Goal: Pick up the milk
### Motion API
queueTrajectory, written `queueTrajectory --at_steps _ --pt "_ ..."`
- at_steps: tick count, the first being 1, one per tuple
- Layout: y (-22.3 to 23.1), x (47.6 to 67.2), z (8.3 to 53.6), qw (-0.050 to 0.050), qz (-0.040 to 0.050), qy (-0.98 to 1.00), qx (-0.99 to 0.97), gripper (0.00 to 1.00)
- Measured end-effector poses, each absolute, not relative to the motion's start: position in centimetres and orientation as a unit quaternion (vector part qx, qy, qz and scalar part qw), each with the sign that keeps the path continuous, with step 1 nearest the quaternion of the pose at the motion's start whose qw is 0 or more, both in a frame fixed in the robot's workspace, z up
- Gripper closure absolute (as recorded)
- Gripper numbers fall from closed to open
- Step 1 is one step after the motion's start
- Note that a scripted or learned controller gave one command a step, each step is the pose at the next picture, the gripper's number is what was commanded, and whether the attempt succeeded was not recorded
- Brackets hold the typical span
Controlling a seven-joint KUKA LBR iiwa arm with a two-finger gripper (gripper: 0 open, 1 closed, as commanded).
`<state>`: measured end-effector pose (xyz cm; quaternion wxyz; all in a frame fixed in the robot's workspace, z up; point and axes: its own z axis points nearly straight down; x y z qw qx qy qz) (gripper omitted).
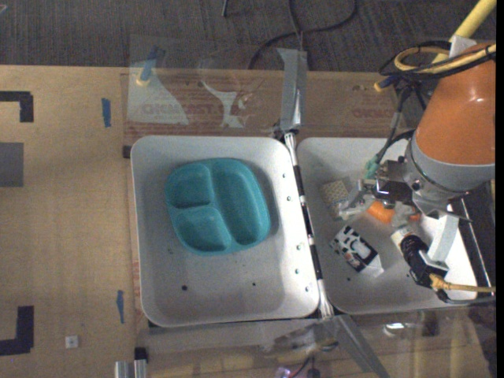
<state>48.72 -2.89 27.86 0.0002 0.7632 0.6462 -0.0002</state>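
Two white bins sit side by side. Left bin holds a teal divided plate, with bare floor around it. In the right bin, the milk, a black-and-white carton, lies near the middle. Gripper hovers just above it beside an orange item; its state cannot be told.

This looks like a robotics lab. The plywood tabletop carries black tape marks and blue tape strips. Two white bins sit fixed side by side, far left of the claw and under it. Loose cables lie on grey carpet behind it.
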Motion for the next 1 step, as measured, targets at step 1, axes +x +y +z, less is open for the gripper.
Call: queueTrajectory --at_steps 1 --pt "-8.78 48.00 33.40 0.001 0.0003 0.713 0.701 0.00"
